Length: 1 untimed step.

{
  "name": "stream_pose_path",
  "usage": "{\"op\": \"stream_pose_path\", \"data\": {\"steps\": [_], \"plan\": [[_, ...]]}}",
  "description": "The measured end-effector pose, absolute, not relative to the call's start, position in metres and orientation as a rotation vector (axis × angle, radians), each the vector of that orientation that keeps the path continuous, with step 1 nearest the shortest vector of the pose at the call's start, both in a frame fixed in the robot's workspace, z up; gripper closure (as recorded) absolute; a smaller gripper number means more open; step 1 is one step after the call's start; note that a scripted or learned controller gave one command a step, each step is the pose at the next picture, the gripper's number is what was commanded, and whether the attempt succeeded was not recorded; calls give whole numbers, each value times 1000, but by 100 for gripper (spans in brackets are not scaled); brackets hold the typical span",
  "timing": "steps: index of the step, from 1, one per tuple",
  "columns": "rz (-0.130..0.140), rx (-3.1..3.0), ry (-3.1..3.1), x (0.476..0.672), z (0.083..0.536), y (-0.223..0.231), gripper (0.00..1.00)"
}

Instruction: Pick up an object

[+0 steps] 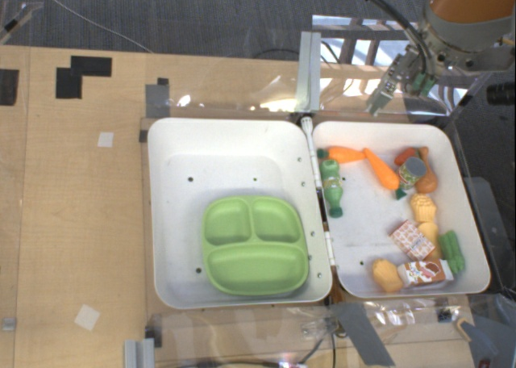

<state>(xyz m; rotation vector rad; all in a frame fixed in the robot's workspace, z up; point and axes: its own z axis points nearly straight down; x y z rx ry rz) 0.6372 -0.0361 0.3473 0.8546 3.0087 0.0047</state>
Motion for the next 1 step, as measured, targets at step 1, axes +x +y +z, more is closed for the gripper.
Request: {"op": "stream_pose_path", "data": {"steps": [1], "plan": [[2,709,3057,549,284,-27,100]]}}
